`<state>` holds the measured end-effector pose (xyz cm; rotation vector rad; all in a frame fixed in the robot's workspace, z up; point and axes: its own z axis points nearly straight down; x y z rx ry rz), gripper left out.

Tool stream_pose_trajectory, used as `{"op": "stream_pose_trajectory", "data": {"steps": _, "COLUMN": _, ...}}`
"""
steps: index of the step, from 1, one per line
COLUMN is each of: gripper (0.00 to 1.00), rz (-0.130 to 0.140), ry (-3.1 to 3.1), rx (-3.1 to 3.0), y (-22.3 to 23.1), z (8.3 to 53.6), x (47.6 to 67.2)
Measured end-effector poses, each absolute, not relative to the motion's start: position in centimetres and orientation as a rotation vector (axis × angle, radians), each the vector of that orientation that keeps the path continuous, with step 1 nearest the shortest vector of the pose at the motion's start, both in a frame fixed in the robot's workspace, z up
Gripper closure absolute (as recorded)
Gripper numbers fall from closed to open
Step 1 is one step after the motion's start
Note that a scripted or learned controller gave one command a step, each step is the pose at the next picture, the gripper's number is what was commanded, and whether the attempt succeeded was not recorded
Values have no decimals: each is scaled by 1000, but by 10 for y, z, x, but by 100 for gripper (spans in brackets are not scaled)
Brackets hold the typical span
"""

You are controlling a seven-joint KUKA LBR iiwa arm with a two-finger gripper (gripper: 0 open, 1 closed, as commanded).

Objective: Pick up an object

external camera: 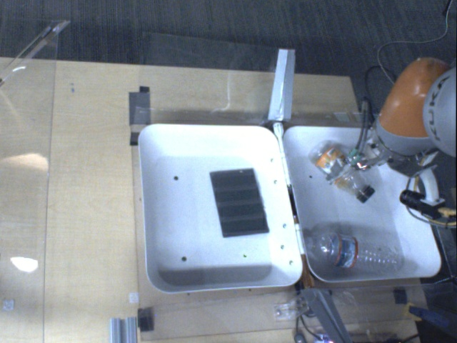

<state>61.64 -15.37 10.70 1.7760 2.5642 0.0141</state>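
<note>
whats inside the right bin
A clear bottle lying near the front wall, and the gripper over a small orange-and-clear item. The arm hides the far right corner.

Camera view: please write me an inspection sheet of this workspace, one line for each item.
Surface: wooden bench bearing two white bins side by side, left bin and right bin.
Job's things: black ridged rectangular block flat in the left bin; clear plastic bottle lying on its side at the near edge of the right bin; small clear item with orange in the right bin's far part.
Clutter: nothing seen.
Gripper: gripper low in the right bin, beside the small item; finger state unclear.
Cables: thin cable looping above the arm.
Surroundings: dark carpet; clear panel on the left.
</note>
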Motion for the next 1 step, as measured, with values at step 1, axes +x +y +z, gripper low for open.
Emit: {"op": "stream_pose_trajectory", "data": {"steps": 1, "gripper": 100, "rz": 7, "ry": 2541, "rx": 1838, "y": -91, "z": 187, "x": 634}}
